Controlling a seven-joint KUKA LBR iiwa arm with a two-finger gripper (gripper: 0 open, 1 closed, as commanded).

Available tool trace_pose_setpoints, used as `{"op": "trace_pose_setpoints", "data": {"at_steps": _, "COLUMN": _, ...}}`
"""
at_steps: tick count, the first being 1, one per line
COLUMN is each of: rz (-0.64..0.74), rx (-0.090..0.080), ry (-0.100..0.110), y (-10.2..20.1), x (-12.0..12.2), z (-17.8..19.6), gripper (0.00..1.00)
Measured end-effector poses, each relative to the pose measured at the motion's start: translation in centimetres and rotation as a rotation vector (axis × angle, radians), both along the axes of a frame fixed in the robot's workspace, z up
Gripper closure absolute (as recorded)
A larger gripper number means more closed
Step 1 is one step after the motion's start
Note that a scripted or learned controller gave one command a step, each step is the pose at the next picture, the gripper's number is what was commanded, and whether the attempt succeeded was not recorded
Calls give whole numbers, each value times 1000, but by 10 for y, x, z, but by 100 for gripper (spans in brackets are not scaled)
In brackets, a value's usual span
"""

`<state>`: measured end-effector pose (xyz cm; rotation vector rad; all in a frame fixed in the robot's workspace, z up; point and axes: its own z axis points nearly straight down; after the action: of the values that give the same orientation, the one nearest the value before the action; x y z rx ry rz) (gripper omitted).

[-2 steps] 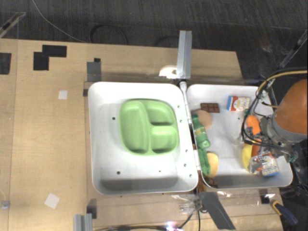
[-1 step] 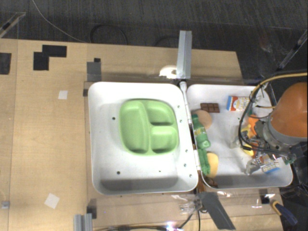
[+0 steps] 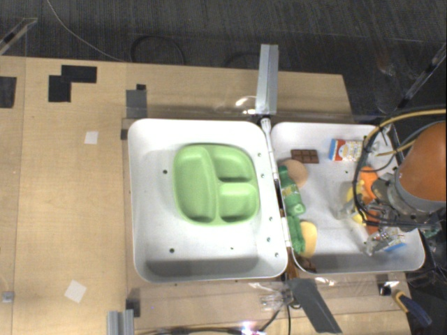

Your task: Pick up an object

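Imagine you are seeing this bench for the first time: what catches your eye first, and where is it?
A pale green divided plate lies in the middle of the left bin. At the right edge, the arm's orange band looms over the right bin. A green bottle lies along that bin's left wall.

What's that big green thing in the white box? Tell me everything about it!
It's a light green plate, like a lunch tray made of smooth plastic. It has rounded corners and three sunken sections: one long one on the left and two smaller ones on the right. It lies flat, right side up, slightly turned, in the middle of the left bin. Nothing sits on it, and it touches only the bin's floor.
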<state>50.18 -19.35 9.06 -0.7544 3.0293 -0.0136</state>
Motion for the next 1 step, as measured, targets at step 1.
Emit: {"op": "trace_pose_setpoints", "data": {"at_steps": 1, "rz": 234, "rx": -4, "ry": 2, "y": 42, "x": 23, "z": 0, "gripper": 0}}
